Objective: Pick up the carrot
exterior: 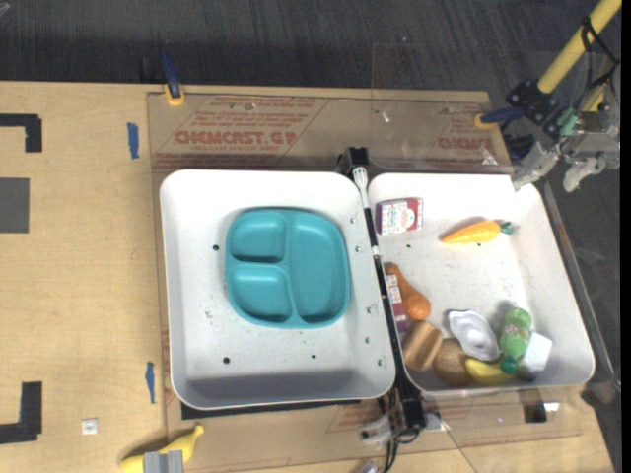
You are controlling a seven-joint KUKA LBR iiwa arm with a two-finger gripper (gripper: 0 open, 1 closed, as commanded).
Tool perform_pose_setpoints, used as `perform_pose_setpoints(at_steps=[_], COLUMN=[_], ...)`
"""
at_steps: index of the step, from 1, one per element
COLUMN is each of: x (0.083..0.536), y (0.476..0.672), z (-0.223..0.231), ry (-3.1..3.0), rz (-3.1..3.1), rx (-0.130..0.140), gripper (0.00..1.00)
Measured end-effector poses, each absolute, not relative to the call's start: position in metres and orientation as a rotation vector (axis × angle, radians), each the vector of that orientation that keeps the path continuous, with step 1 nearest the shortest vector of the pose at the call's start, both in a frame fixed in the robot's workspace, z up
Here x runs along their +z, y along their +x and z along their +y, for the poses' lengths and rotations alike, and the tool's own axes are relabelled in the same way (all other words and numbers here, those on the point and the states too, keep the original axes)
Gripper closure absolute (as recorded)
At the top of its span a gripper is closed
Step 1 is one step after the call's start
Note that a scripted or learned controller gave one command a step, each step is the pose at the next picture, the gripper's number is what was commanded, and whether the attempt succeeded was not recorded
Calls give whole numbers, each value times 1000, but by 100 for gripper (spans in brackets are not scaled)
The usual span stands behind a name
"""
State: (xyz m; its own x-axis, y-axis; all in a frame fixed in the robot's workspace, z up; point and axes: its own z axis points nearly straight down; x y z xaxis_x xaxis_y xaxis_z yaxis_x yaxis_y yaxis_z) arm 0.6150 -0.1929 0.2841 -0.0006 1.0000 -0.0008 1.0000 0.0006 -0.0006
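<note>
The carrot [471, 232], orange with a small green top at its right end, lies flat in the upper part of the right bin [552, 264]. My gripper [548, 173] hangs over the bin's far right corner, up and to the right of the carrot and apart from it. Its two fingers stand apart, open, with nothing between them.
The left bin [187, 294] holds a teal divided plate [289, 267]. In the right bin, a purple-and-white packet [399, 215] lies left of the carrot. Packed along its near side are an orange ball [418, 308], a bread roll [422, 343], a banana [483, 370] and a green bottle [515, 330].
</note>
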Motion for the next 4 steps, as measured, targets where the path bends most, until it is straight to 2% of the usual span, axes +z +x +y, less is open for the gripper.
perform_pose_setpoints(at_steps=[1,2,3,4], x=[147,109,89,100], y=[634,635,666,668], z=[-201,-223,-203,-202], ry=[1783,1719,1847,1828], rz=[2594,2634,2573,2572], rx=[-3,-1,-5,-6], gripper=[0,0,0,100])
